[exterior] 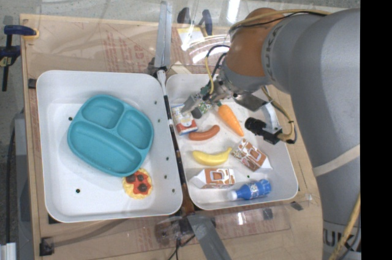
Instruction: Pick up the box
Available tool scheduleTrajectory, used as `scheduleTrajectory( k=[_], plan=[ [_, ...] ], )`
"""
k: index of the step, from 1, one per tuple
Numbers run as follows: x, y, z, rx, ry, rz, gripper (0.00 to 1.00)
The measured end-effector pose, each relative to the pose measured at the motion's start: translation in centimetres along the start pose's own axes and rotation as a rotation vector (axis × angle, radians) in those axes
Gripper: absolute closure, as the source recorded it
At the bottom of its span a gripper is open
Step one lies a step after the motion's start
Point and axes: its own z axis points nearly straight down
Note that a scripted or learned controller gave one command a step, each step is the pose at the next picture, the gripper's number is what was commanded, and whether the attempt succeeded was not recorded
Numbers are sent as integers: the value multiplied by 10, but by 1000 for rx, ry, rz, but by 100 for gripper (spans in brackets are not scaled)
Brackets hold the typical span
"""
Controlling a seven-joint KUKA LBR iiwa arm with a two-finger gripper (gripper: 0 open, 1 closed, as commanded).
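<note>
The arm fills the right of the frame from my seat, grey casing with an orange band above the wrist, reaching in toward the upper part of the right bin.

The counter is pale wood under a clear sheet. Faint reddish printing shows through at upper left; I can't read it. A blue clamp sits at the far left edge.

The left bin carries a teal divided plate with three compartments, lying flat near centre. Just below the plate's lower right edge is a small toy pizza, yellow with red and dark toppings.

In the right bin, going large to small:
- blue bottle on its side along the bottom edge, white cap end to the left
- banana, mid-bin
- carrot, tilted, just below the wrist
- brown-and-white box lying flat, between banana and bottle; print too small to read
- second patterned carton, right of the banana
- sausage
- small red-and-white carton near the upper left wall, label illegible

The end effector hangs over the upper left of the right bin, just above the red-and-white carton. How far its jaws are parted, and whether they hold anything, I cannot tell.
</note>
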Motion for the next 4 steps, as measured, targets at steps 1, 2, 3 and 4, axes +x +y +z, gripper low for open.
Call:
scheduleTrajectory(
  k=[1,2,3,4],
  plan=[
    [-1,11,5,-7,0,48,0],
    [-2,22,7,-8,0,18,0],
    [6,0,14,9,9,21,0],
    [8,-46,12,3,9,-191,0]
  ],
)
